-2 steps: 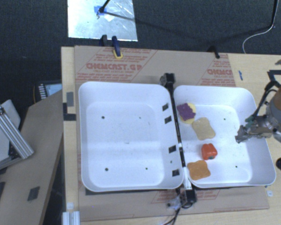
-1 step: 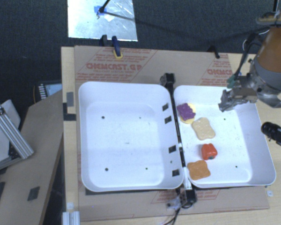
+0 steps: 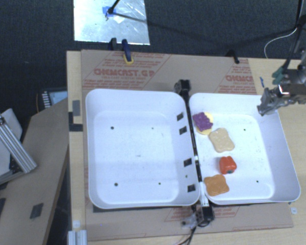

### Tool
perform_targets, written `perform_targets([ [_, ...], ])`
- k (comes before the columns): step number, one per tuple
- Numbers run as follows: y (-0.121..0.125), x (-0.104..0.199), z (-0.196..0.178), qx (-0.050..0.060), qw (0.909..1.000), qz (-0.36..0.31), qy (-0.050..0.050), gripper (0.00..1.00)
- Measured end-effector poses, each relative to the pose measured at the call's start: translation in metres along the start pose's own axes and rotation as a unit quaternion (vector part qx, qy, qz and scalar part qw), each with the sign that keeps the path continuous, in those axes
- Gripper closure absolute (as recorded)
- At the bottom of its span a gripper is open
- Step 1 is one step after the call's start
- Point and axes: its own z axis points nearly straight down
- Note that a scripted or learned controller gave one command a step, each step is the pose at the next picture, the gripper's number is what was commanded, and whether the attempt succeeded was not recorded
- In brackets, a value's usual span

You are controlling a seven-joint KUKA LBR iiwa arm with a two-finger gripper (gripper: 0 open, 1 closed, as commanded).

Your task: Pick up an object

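The right bin (image 3: pixel 275 152) holds several small items along its left side. A purple and yellow piece (image 3: pixel 202 121) lies nearest the back. Below it lies a beige bread slice (image 3: pixel 222 140). A red pepper (image 3: pixel 227 165) comes after that, and an orange-brown toast piece (image 3: pixel 216 185) sits near the front. My gripper (image 3: pixel 268 106) hangs over the bin's back right corner, well to the right of all these items, and nothing shows in it.
The left bin (image 3: pixel 99 152) sits beside the right one, with a black divider with clips (image 3: pixel 188 137) between them. A shiny metal sheet (image 3: pixel 110 13) lies beyond the bench at the back. Cables (image 3: pixel 280 34) trail near the arm.
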Motion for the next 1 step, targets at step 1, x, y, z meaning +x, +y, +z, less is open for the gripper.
perform_targets([
  [1, -0.0014, -0.0013, -0.1051, -0.001, 1.0, 0.001, -0.001, 1.0],
])
